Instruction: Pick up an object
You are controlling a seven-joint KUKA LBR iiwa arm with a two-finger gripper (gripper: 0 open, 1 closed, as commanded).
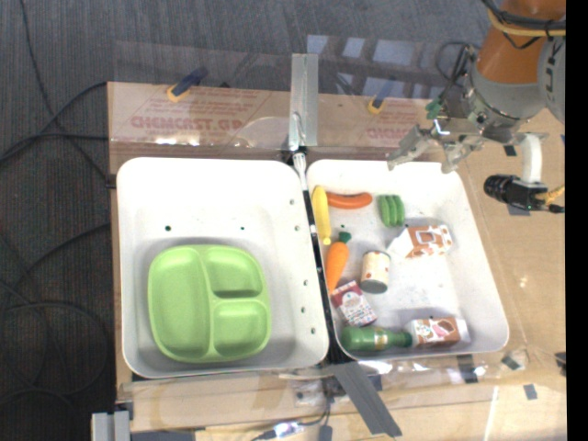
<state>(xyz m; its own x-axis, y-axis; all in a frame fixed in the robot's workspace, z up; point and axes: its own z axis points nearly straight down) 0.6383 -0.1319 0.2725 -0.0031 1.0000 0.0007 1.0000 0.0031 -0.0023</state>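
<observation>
You are looking down at two shallow white bins set side by side on the bench. The left bin holds a single item: a light green divided plate with three compartments, lying flat toward the near side. The right bin carries the candidate objects. Along its left wall lies a yellow banana-shaped toy, with an orange-red sausage-shaped toy just beside its upper end and a toy carrot (green top pointing away from you) just below. A small green ribbed vegetable sits near the far wall, well apart from the carrot. Toward the middle you find a small tan can lying tilted, and to its right a white-and-brown carton on its side. Nearer to you lie a small red-and-white packet, a dark green bottle on its side, and — touching the bottle's right end — a second brown-and-white carton. The gripper hangs over the far right corner of the right bin, above its rim, fingers spread apart and nothing between them — no object is lifted; all rest on the bin floor.
</observation>
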